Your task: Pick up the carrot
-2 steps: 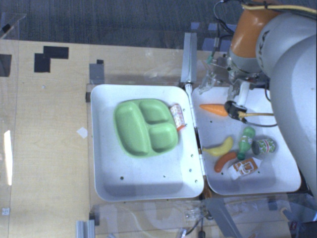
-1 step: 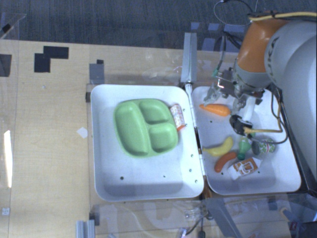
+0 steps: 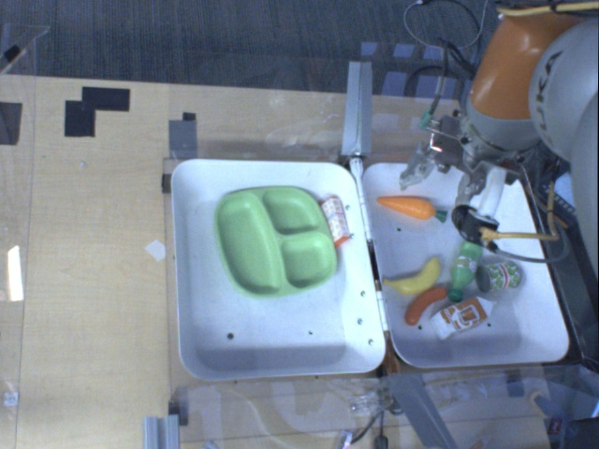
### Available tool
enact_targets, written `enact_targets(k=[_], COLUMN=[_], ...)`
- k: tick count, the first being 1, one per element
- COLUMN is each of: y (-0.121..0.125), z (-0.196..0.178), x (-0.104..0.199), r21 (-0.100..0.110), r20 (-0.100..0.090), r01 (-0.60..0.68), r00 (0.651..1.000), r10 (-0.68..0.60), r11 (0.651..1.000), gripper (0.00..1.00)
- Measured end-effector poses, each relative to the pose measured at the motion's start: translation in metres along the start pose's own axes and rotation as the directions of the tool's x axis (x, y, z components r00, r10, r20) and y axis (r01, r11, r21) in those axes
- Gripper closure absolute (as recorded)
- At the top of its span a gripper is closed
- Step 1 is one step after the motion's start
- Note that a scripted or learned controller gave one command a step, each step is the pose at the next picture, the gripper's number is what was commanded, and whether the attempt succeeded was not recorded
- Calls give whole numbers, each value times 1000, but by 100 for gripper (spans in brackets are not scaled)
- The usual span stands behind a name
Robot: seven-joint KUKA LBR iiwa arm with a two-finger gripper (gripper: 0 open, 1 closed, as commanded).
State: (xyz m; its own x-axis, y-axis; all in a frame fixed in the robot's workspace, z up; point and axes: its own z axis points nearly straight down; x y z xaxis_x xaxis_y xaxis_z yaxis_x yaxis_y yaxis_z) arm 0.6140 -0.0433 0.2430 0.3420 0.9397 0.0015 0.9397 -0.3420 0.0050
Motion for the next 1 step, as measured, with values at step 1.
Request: enact_targets(k=[1], y=[51], z=[134], x=[-23], r21=[-1], r20=[0], r01=[220], r00=[975], r10=[-220], r11=[975], gripper=[0])
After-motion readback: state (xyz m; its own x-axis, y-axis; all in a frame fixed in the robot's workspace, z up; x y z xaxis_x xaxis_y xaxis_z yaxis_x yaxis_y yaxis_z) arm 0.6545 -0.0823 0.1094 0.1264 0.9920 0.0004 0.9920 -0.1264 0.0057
